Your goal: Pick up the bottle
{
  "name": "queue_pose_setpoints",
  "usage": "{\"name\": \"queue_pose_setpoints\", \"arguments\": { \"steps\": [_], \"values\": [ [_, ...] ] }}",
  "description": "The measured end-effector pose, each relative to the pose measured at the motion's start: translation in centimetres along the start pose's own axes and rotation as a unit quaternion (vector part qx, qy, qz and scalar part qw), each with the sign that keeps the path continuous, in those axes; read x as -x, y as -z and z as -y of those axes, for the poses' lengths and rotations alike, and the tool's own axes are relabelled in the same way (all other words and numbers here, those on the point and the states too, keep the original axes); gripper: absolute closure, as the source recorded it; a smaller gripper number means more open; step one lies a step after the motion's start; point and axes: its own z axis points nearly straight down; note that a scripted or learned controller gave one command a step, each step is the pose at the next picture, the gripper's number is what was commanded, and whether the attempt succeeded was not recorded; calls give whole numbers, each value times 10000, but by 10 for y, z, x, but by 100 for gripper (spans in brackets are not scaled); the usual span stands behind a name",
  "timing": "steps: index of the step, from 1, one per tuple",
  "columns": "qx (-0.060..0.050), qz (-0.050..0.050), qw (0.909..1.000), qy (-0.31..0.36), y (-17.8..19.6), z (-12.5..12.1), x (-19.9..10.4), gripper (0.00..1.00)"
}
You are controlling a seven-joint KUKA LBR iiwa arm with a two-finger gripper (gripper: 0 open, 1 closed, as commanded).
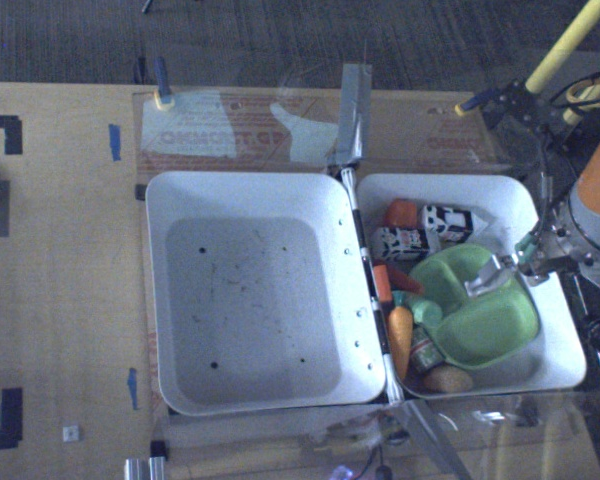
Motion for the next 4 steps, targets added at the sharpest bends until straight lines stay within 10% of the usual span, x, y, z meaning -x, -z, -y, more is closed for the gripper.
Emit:
{"name": "queue_pose_setpoints", "arguments": {
  "steps": [2, 3, 4],
  "values": [
    [69, 30, 9979, 640, -165, -48, 59, 0],
    [112, -10, 9978, 660, -151, -53, 55, 100],
    [1, 4, 9988, -494, -30, -67, 24, 100]
  ]
}}
